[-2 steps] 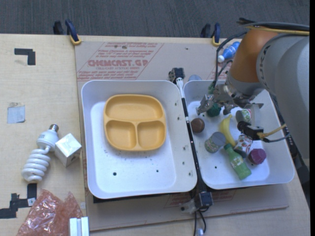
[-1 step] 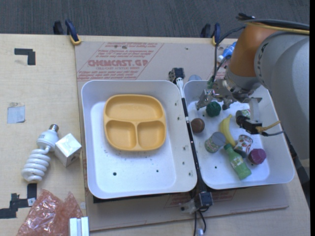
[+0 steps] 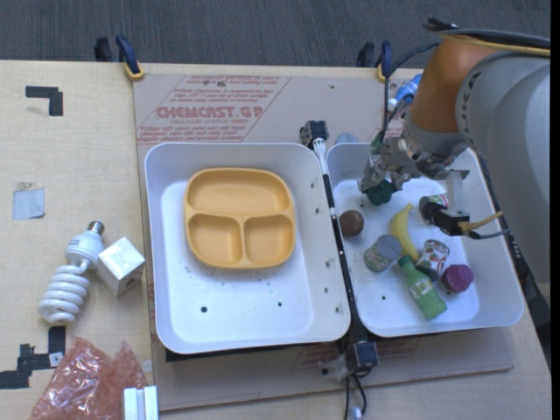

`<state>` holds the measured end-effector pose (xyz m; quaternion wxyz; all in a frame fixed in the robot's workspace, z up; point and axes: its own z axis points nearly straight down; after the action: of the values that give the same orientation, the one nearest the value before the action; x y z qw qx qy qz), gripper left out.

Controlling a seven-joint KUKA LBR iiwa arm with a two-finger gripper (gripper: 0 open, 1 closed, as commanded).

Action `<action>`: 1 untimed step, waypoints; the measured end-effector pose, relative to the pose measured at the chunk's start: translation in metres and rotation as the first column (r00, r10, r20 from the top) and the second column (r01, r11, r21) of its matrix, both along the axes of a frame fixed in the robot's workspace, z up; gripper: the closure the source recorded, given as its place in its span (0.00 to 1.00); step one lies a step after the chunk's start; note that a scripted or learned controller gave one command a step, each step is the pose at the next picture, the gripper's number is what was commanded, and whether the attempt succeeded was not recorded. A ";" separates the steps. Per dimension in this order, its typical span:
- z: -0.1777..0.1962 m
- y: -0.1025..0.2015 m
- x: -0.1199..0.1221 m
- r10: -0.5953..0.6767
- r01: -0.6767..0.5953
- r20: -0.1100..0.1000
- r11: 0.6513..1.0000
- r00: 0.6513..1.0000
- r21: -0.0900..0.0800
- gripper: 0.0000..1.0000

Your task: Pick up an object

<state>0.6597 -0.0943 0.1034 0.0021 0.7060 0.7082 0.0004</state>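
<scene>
The green bottle [image 3: 423, 292] lies tilted at the near side of the right bin [image 3: 490, 309], a purple cup [image 3: 457, 277] just beside it. Further in sit a grey can [image 3: 381, 254], a curved yellow banana [image 3: 402, 231] and a brown ball [image 3: 351, 223]. At the far end the gripper [image 3: 378, 188] hangs low over a dark green object; whether it grips I cannot tell.

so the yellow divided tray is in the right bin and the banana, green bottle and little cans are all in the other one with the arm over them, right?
Not quite. The camera view shows the yellow divided tray in the left bin, not the right one. The rest holds: the banana, green bottle and little cans lie in the right bin, with the arm over them.
</scene>
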 end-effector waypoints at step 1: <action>0.104 0.045 -0.001 -0.001 0.001 -0.003 1.000 1.000 0.001 1.00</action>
<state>0.6591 -0.0492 0.2077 0.0007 0.7063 0.7079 -0.0002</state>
